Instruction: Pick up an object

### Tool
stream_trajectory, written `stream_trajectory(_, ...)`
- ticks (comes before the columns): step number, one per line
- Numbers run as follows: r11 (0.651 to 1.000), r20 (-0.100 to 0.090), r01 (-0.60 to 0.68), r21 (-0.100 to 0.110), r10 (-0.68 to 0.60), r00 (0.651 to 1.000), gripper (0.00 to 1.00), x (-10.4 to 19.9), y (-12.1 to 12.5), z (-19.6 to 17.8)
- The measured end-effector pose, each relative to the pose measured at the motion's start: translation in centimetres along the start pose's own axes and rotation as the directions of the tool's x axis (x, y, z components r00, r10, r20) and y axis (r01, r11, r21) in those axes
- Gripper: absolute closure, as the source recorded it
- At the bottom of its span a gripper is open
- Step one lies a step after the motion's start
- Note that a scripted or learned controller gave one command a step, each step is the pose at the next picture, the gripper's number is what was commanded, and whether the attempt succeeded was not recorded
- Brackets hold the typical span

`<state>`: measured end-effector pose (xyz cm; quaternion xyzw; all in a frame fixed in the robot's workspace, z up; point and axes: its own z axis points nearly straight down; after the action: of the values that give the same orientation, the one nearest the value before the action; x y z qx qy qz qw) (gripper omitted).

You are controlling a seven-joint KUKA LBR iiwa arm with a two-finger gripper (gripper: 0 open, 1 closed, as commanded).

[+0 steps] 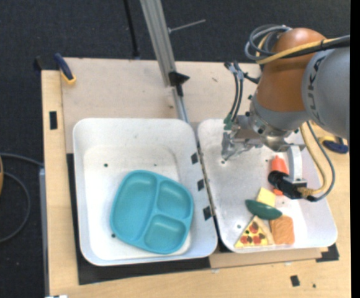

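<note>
Two white bins are carried by the table (105, 98). From the pincer (228, 146), whose state cannot be told, the pizza slice (254, 233) lies well apart toward the right bin's (229, 191) near rim.

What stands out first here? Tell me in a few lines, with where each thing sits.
The turquoise divided plate in the left bin catches the eye first. Next comes the grey arm's orange band at upper right, with the gripper over the right bin near its upper left corner. Small toy foods cluster at that bin's lower right, among them a pizza slice.
</note>
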<state>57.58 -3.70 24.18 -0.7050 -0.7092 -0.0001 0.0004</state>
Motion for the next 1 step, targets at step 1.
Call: stream_trajectory(1,1.000,-0.001,0.002,-0.001,-0.002,1.000,1.00,5.12,-2.14,-0.57)
